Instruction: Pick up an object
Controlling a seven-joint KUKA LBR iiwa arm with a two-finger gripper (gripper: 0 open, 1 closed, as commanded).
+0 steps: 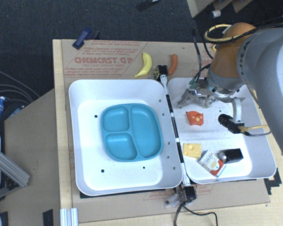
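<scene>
hand (192,100) hangs over the back half of the right-hand bin (254,166), its two grey fingers (183,100) spread apart with nothing between them, so it is open and carries nothing. the likeliest object for the pick, a small red piece (195,118) with yellow specks, lies on the bin floor just in front of the fingertips and apart from them. the spread stance above it reads to me as set-up for a descent.

the red piece has bare white floor on every side, which makes it the easiest target. nearer the front wall things crowd. a yellow block (192,150) sits close to the divider between the bins, a small red-and-white carton (210,163) lies just beside it, and a black block (231,155) touches or nearly touches the carton. a finger coming down there would have little room. the left-hand bin (85,126) carries a blue divided plate (131,131) in its middle. a banana (144,65) and an orange stick (172,64) lie on the desk (61,69) behind the bins, out of the way.
</scene>
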